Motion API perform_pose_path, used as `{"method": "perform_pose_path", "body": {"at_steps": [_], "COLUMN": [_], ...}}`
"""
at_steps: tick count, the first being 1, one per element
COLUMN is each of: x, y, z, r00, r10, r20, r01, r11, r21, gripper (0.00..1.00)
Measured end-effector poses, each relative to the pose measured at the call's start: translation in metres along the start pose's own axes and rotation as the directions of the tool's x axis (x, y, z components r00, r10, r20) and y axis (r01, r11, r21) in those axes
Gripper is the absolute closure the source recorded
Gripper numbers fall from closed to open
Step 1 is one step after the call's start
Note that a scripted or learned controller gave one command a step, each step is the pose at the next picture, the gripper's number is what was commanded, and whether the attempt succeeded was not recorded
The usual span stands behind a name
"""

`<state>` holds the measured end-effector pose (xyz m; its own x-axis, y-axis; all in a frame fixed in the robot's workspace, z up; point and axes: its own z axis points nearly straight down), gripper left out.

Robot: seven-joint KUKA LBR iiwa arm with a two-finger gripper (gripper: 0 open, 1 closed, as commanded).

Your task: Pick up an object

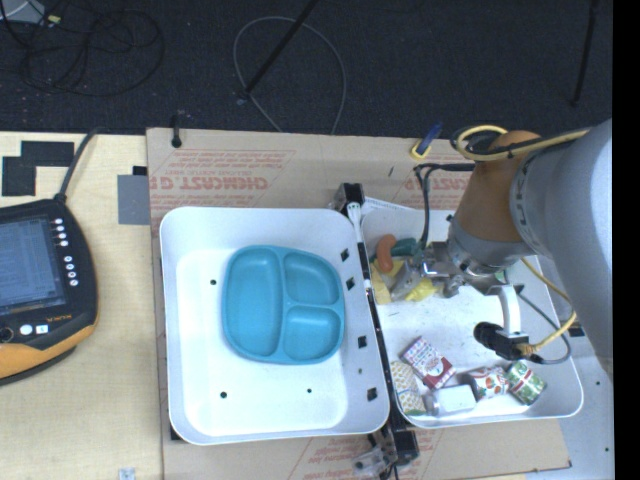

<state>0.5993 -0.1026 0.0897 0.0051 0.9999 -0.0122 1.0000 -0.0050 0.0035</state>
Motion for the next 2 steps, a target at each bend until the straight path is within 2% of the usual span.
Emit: {"method": "perform_pose_path", "body": {"at_steps": [1,2], "x": [0.0148,0.0153], "y": [0.0375,0.0341], "z": [0.0020,-0.0053], "r00": [1.000,1.000], "r10": [-0.002,-0.002], "r20": [-0.007,-0.011], "r01": [0.002,0.003], "r11": [1.000,0.999], "r21": [0.025,0.035], "gripper": [0.00,1.00]}}
